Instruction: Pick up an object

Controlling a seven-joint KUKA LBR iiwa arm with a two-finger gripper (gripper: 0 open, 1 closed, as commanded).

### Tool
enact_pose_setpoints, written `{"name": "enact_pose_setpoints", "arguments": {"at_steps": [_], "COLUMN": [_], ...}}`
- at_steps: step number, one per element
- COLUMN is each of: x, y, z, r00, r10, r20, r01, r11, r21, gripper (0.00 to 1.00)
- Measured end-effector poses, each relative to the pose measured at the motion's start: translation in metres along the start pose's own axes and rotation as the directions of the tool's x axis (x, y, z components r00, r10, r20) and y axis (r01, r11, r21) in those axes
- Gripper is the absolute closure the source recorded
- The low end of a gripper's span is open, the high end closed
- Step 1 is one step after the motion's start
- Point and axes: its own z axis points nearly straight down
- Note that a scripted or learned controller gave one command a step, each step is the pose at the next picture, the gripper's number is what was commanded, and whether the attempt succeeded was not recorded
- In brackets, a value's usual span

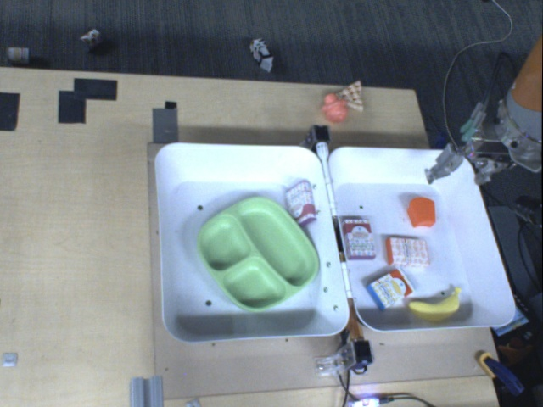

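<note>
The grey two-finger gripper [462, 155] hangs at the upper right of the frame, above the far right corner of the right-hand shallow white bin [485, 227]. Nothing sits in it, and it appears well clear of every object below, so no pick seems to be under way. Whether it is released or clenched I cannot tell at this size and angle.

The task names no particular object, so any loose item would serve, and most lie in the right bin. A small orange block [422, 211] sits nearest the gripper, in the bin's upper middle, standing apart from its neighbours; that free space probably makes it the easiest target. Lower down, a dark red printed carton [360, 237] lies flat against the bin's left wall, just beside a red-and-white checked packet [407, 251]. Toward the bottom, a blue-and-white small box [389, 289] lies tilted, touching or nearly touching a yellow banana [434, 303] that rests along the bin's lower slope. These close pairs would likely crowd a grasp.

The left-hand white bin [170, 227] holds a light green divided plastic plate [257, 251], lying flat in the middle, and a small red-and-white wrapped packet [300, 200] propped against the upper right wall by the seam between the bins. A pink ball-like toy [335, 108] rests outside, on the wooden bench [76, 253] above the bins, probably out of the working area.
</note>
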Motion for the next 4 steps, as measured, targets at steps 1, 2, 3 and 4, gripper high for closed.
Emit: {"name": "enact_pose_setpoints", "arguments": {"at_steps": [1,2,3,4], "x": [0.008,0.056,0.06,0.11], "y": [-0.047,-0.076,-0.074,-0.111], "z": [0.141,0.164,0.154,0.069], "r00": [1.0,1.0,1.0,1.0], "r10": [0.002,0.008,0.003,0.0], "r20": [0.0,0.012,0.008,-0.001], "r01": [-0.002,-0.008,-0.003,0.0], "r11": [1.0,1.0,1.0,1.0], "r21": [0.002,-0.015,-0.018,-0.001], "gripper": [0.0,0.0,1.0,1.0]}}
